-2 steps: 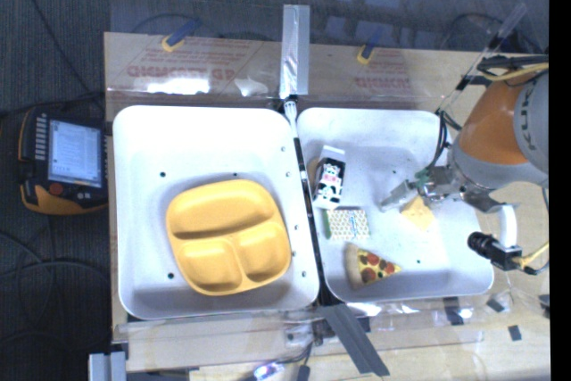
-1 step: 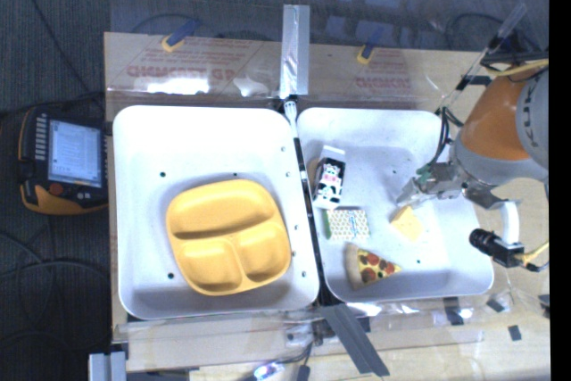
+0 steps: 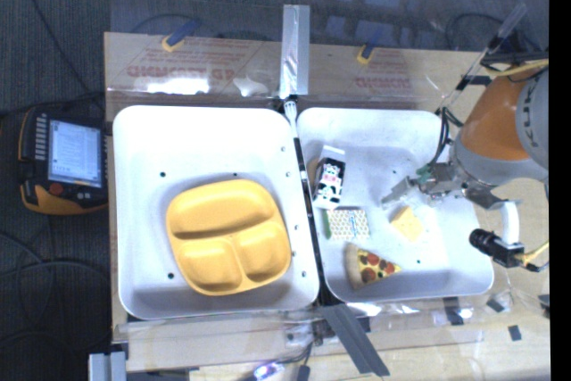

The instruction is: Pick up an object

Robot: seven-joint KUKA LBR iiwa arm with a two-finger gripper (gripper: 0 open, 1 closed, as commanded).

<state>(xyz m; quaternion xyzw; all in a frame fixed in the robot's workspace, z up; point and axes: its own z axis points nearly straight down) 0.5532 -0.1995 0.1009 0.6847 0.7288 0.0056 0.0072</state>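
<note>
Even, diffuse overhead light; scene moderately bright. White bins (image 3: 214, 125) near overexposed, surface detail washed out. Glare patches on clear film (image 3: 205, 71) over cardboard at top, on metal divider strip (image 3: 295, 49). Shadows soft, short, under yellow tray (image 3: 230, 235). Dark carpet (image 3: 53, 13) underexposed. Overall softness, low resolution; small labels unreadable.

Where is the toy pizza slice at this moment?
The triangular toy pizza slice lies in the right white bin, near its front edge, just below the small patterned green-and-white packet.
</note>
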